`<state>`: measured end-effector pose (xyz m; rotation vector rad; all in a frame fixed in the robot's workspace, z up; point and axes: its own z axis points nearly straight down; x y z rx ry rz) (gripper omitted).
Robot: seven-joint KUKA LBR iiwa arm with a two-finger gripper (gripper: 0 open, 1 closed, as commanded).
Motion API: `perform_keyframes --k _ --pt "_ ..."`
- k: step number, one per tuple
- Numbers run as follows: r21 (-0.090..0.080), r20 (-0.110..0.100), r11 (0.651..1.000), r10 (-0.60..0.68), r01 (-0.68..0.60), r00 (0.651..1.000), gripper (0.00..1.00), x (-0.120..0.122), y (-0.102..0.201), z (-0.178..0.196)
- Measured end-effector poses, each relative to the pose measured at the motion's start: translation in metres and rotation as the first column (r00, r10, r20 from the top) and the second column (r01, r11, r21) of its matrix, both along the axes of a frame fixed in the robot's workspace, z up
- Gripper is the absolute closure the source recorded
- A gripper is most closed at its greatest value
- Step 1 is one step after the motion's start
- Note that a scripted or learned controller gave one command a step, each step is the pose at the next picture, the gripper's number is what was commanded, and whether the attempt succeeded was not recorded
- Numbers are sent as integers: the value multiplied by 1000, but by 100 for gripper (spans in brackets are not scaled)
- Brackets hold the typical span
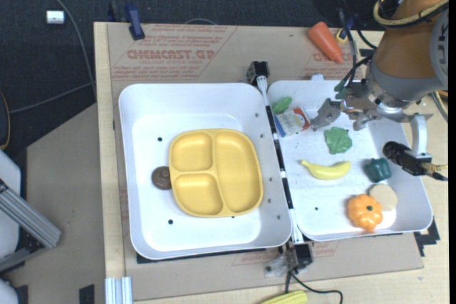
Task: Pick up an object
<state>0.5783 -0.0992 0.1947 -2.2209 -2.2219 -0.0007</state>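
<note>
My gripper (344, 116) hangs over the back of the right bin (413, 224), open, with nothing between its fingers. A green broccoli-like piece (338, 139) lies just below and in front of it, apart from the fingertips. A yellow banana (326, 169) rests in the middle of that bin. A teal block (378, 169), a beige disc (385, 196) and an orange pumpkin (365, 212) sit toward the front right. A small green item (282, 105) and a red, white and blue packet (291, 122) lie at the bin's back left, left of the gripper.
The left bin (135, 117) holds a yellow divided plate (215, 172) with a brown disc (161, 177) at its left edge. An orange carrot-like thing (326, 43) lies on the bench behind the right bin. A blue clamp (133, 21) sits at the bench's back left.
</note>
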Motion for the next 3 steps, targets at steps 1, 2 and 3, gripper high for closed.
perform_keyframes --k 1,2,3 --pt "-1 -3 1000 -2 2 1000 0 1 -64 -99" --pt "1 -3 1000 0 0 1000 0 -13 -40 -110" --pt "-2 2 1000 0 0 1000 0 55 -83 -93"
